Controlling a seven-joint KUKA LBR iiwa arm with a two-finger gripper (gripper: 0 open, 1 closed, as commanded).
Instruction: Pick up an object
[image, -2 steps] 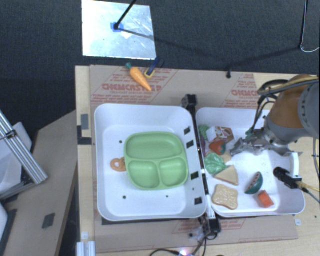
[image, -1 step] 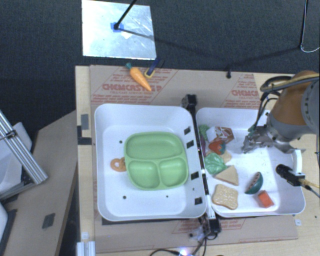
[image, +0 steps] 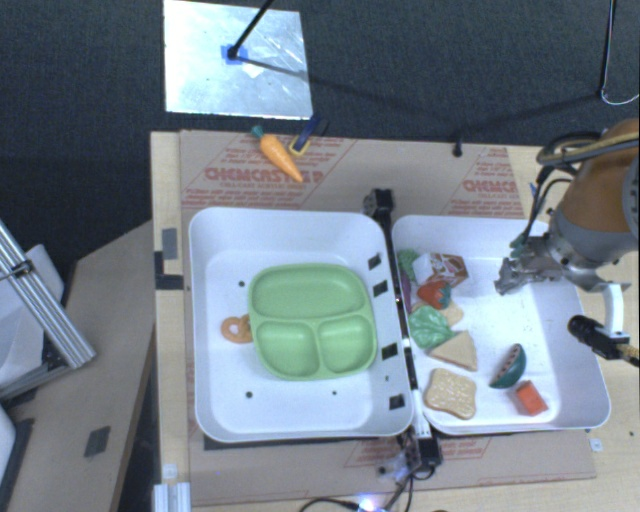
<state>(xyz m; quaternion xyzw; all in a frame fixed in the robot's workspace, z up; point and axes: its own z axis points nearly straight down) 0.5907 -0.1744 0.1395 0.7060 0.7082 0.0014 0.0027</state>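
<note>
Reaching in from the right, the grey arm with its orange band (image: 600, 195) hangs its gripper (image: 520, 272) over the far right part of the right bin (image: 585, 390); nothing shows between the tips, and how the tool is set cannot be told from this slant. Largest on the bench are the two white bins, and the left bin (image: 215, 330) carries a green divided plate (image: 312, 320) in its middle, with a small brown pretzel (image: 237, 329) touching the plate's left edge. Toy food lies in the right bin, mostly along its left side: a red and white packet (image: 445, 268) at the far end, a tomato (image: 433, 294) just near of it, green lettuce (image: 430, 327), a tan wedge (image: 456, 352), and a slice of toast (image: 450, 394) nearest. A watermelon slice (image: 509, 366) and an orange block (image: 530, 398) lie further right. An orange carrot (image: 280, 157) rests on the cardboard beyond the left bin.
</note>
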